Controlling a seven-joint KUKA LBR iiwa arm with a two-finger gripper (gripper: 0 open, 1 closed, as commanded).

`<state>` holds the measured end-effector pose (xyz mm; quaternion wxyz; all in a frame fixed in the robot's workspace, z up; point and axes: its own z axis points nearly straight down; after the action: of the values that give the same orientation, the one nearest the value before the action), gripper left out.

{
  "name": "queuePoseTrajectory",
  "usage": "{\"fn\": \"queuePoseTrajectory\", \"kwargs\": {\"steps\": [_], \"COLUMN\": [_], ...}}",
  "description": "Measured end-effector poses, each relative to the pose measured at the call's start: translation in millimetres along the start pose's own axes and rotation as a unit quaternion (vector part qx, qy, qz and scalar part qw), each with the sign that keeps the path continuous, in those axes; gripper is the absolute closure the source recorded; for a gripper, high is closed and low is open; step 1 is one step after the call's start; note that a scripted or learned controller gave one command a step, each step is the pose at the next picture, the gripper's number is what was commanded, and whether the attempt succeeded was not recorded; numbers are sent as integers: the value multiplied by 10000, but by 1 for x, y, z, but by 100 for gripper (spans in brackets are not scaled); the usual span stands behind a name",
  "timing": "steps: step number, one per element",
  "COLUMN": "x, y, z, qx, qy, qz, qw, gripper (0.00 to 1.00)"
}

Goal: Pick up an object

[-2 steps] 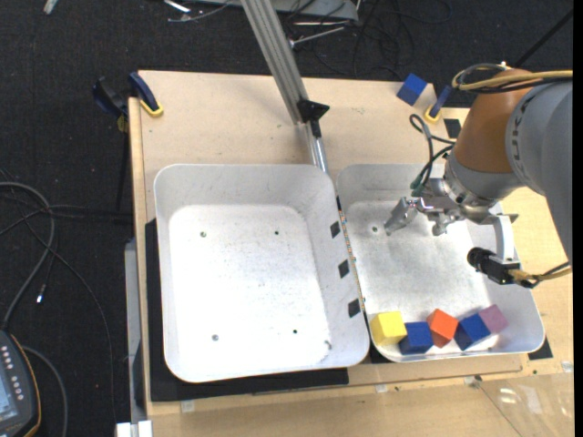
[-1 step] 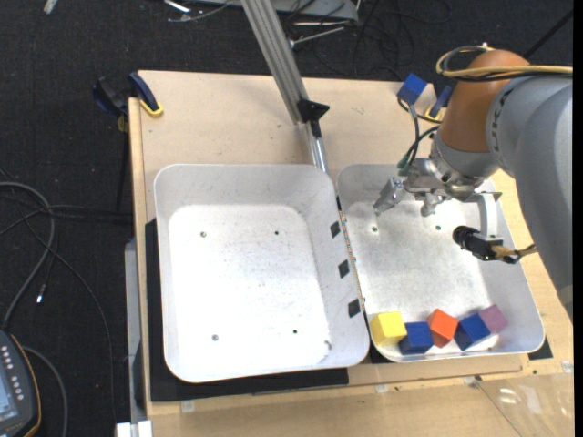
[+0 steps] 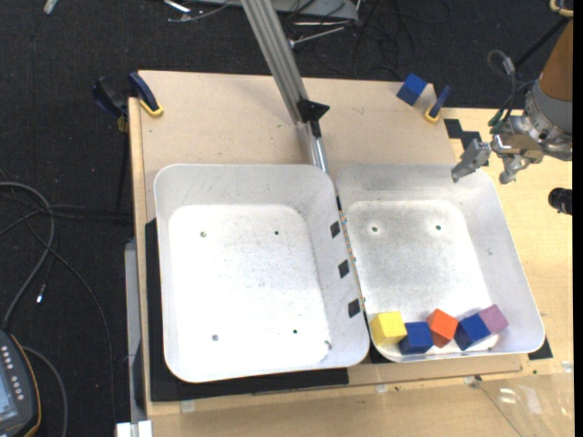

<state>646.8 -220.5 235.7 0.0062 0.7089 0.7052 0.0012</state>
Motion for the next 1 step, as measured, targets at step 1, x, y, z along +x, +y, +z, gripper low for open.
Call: {"fn": "queuePoseTrajectory", "kwargs": {"steps": [1], "x": [38], "y": [-7], "z": [91], "qx": [86], "qy": [49], "qz": [-49], "qw": [9999], "gripper": [0]}}
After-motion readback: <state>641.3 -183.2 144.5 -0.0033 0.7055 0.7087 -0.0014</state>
